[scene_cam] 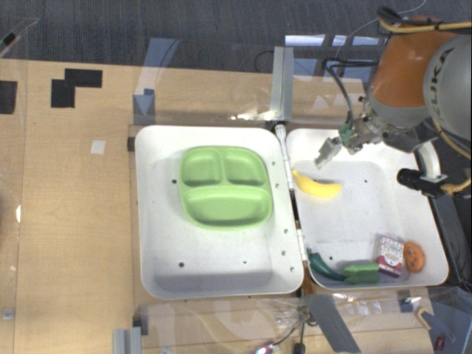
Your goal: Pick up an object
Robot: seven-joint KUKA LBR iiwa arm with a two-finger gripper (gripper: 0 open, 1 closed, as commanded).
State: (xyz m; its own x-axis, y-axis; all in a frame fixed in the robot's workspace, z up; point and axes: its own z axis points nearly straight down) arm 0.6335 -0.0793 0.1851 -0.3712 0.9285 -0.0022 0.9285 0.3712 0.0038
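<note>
The right bin (pixel 369 198) has bare floor across its middle. The arm (pixel 413 72) hangs over its far edge. The banana (pixel 317 186) lies by its left wall, just below the pincer (pixel 328 152), whose spread I cannot tell.

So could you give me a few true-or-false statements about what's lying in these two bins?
1. The green divided plate lies in the left bin. True.
2. The banana sits on that plate. False: it lies in the right bin.
3. The small pink carton stands beside an orange ball. True.
4. The gripper holds the banana. False: it hangs just above it, with nothing in it.
</note>
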